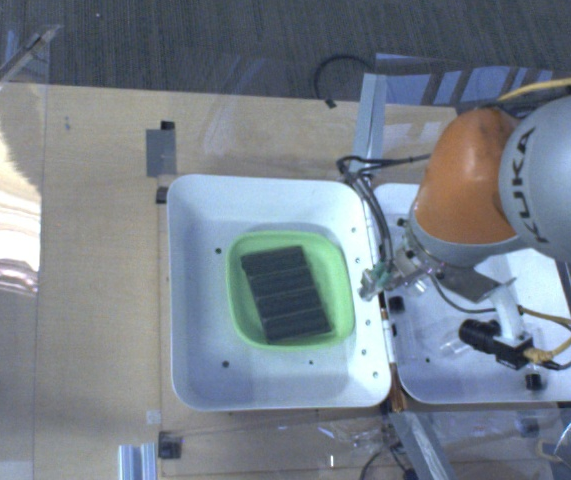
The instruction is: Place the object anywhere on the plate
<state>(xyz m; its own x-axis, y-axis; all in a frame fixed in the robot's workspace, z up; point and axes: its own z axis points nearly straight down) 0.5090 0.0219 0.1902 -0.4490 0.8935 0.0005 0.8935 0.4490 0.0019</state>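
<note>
A dark grey ribbed block (285,293) lies flat on the square green plate (236,290), slightly turned, filling most of the plate's middle. The plate sits in the left white bin (197,288). My gripper (380,283) hangs under the orange band of the arm, right at the wall between the two bins and just to the right of the plate. It is apart from the block, and I see nothing in it. The wrist hides much of the gripper.
The right white bin (440,373) lies beneath the arm, whose grey and orange bulk covers its upper part. A grey metal post (370,123) stands behind the bins. Wooden bench top stretches to the left.
</note>
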